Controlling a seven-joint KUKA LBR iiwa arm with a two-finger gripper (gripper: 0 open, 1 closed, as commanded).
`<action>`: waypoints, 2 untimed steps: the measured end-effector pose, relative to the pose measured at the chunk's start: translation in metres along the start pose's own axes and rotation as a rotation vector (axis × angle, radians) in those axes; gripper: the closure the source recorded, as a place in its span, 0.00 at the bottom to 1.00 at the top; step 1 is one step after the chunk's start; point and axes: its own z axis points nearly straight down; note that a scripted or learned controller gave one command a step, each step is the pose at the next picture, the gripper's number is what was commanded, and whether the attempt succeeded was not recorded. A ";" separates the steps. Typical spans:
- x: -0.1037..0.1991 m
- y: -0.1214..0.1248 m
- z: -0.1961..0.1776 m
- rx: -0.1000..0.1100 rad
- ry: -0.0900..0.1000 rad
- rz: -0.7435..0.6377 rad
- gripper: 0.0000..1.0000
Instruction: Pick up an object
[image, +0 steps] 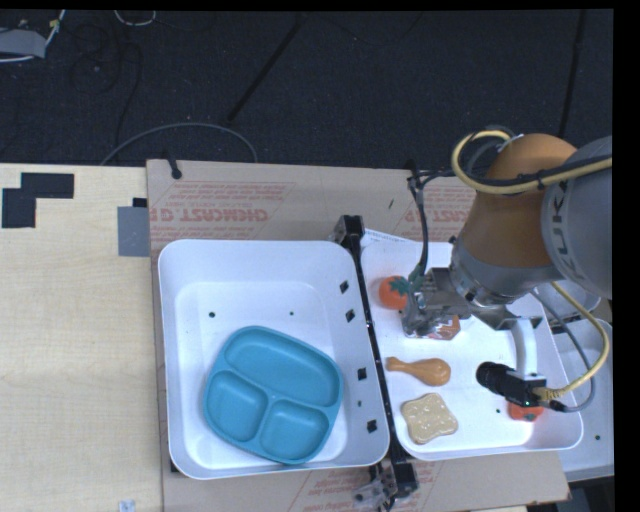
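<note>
One orange toy (391, 292) touching hand (424, 318) on its left; grip state can't tell.

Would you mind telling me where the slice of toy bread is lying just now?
The toy bread slice lies in the right-hand bin, near its front edge, just below the toy drumstick and beside the divider between the two bins.

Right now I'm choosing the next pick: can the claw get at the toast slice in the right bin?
Probably yes. The toast slice lies flat and apart from the drumstick, with nothing on top; the claw hangs just beyond it.
</note>
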 end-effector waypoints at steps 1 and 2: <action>0.051 0.004 0.010 0.001 -0.001 0.001 1.00; 0.111 0.004 0.002 0.000 -0.001 -0.001 1.00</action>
